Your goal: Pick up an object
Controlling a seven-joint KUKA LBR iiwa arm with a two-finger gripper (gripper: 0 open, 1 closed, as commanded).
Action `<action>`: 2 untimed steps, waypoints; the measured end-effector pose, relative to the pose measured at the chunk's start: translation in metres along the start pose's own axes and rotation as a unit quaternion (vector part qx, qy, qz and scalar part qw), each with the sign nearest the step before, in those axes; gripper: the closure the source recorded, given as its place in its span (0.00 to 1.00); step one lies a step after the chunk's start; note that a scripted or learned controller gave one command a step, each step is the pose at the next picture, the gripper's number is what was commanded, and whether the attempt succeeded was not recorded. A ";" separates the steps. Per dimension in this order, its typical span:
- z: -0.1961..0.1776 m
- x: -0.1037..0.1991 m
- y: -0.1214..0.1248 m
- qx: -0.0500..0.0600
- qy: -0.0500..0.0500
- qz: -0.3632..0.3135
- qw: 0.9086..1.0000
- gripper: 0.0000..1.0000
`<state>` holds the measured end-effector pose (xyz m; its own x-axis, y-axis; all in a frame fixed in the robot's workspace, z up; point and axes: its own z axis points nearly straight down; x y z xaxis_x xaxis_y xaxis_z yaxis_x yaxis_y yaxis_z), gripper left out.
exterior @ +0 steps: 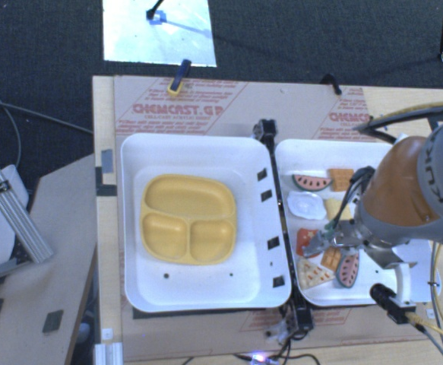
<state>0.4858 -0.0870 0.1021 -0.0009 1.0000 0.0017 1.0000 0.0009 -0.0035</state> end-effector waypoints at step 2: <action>0.007 0.005 0.039 -0.004 0.000 -0.002 1.000 1.00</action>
<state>0.5250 -0.0820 0.0954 -0.0042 1.0000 0.0008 1.0000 0.0042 0.0040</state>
